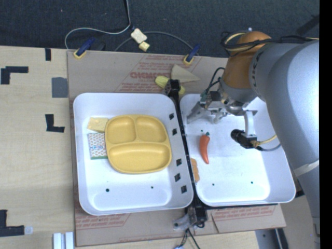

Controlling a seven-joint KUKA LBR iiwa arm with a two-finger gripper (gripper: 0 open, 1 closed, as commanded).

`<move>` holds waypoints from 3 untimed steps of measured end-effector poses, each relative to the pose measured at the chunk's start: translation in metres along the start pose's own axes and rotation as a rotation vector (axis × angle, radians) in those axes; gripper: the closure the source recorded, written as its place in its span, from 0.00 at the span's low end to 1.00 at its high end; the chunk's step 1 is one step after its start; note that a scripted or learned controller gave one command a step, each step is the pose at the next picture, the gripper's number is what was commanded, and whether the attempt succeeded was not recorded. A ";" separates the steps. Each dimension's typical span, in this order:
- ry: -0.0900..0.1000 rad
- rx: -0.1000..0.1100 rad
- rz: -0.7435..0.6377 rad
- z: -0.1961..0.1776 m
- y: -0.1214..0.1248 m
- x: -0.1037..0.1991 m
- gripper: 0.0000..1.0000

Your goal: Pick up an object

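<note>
Two shallow white plastic bins sit side by side on your bench, the left bin and the right bin, meeting along a black divider strip. From the fixed overhead camera you see the grey arm with its orange band reaching in from three o'clock and bending down over the upper part of the right bin. The two-finger gripper hangs at about eleven o'clock within that bin, its metal fingers spread apart with nothing between them. Your pick target, the small orange carrot-shaped toy with a green tip, lies on the bin floor just below the gripper, toward six o'clock from it, close to the divider and apart from the fingers. In the left bin you have a yellow three-compartment plastic tray near the centre. At its nine o'clock edge a pale yellow wedge and a small patterned card-like block touch the tray's rim.
</note>
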State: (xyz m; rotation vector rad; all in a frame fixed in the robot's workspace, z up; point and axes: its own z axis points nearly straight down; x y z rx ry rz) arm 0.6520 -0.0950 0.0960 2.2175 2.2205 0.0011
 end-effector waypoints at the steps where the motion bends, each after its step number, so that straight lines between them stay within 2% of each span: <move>1: 0.001 0.007 0.001 0.008 -0.056 0.001 0.00; 2: 0.002 0.004 0.001 -0.002 -0.054 0.001 1.00; 3: 0.003 -0.003 -0.007 -0.094 -0.041 0.080 1.00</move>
